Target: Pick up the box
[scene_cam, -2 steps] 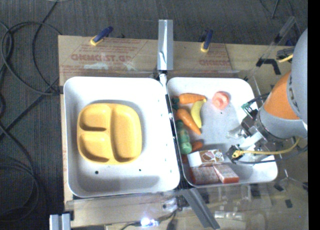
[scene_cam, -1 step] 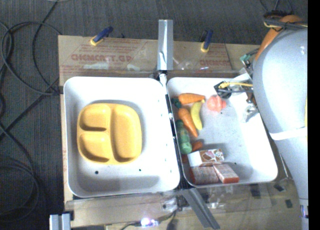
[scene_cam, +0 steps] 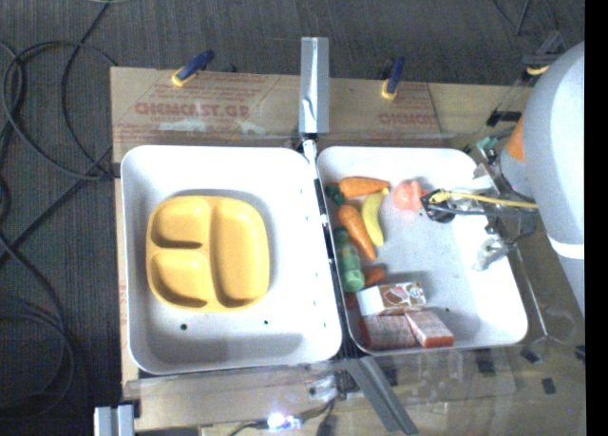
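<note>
The tool (scene_cam: 491, 252) seems to hover at the right bin's (scene_cam: 408, 151) edge, apart or together I cannot tell; the box (scene_cam: 391, 297) lies lower-left of it, untouched.

Open bin floor (scene_cam: 446, 268) right of the box (scene_cam: 392, 297); vegetables (scene_cam: 351, 275) and red blocks (scene_cam: 426, 330) tight beside it.

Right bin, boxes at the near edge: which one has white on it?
The white-and-red box, behind the other two. The brownish-red box and orange box in front show no white.
</note>
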`<state>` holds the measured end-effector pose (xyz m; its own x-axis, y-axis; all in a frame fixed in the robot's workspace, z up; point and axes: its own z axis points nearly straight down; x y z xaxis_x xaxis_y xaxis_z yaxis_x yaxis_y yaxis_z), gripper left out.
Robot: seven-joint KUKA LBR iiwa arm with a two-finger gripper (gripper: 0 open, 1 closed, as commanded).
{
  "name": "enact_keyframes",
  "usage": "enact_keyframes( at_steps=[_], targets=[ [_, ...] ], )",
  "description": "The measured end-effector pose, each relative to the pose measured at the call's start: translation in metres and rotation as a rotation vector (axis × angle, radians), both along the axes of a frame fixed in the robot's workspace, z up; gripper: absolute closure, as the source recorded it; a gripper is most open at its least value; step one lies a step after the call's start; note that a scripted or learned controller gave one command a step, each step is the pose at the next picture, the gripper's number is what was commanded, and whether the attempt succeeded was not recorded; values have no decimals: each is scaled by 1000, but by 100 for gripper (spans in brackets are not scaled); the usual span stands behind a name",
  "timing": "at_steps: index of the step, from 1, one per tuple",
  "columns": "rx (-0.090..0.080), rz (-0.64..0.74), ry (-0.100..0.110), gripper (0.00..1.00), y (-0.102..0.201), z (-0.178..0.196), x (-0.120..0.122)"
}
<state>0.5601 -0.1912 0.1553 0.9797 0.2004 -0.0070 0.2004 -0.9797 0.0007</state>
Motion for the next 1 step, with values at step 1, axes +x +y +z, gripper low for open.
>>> enact_keyframes(
  at_steps=[1],
  targets=[
    [3, 93, 0, 0, -24, 9, -61]
  ],
)
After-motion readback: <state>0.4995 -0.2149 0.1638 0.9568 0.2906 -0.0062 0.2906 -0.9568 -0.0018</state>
